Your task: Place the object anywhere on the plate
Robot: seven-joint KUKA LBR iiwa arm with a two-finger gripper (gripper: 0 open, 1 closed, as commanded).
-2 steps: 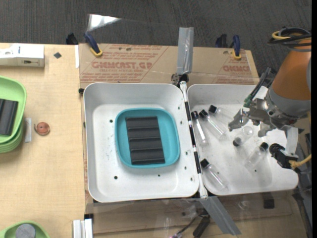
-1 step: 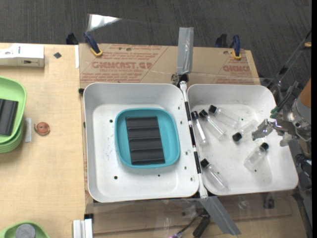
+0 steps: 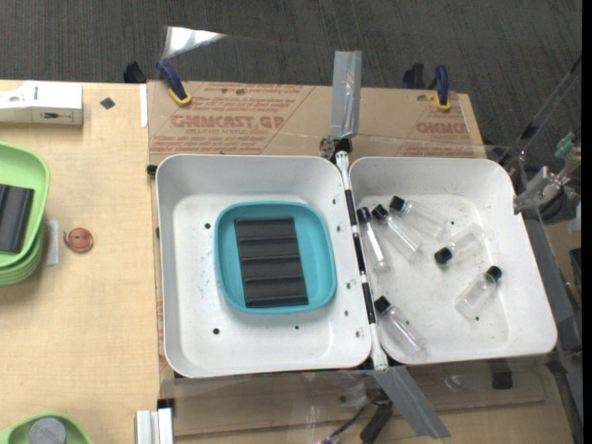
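The left bin (image 3: pixel 185 340) holds a teal plate (image 3: pixel 319 276) with a dark ribbed insert (image 3: pixel 269 261) lying on it. No vial rests on the plate, so I judge the placement not yet done.

The right bin (image 3: pixel 518 331) holds the task objects: several clear vials with black caps, loose on the floor. One (image 3: pixel 408 215) lies toward the far side, one (image 3: pixel 479 290) toward the right, one (image 3: pixel 396 322) near the front-left corner, and another (image 3: pixel 371 239) lies just beside the wall shared with the left bin.

At the far right edge of the view, some metal hardware (image 3: pixel 546 185) sits beyond the right bin's rim; I cannot tell whether it is the gripper, nor what state the gripper is in. Nothing is seen held.

Remaining, by my judgement: picking a vial, carrying it left, setting it on the plate.
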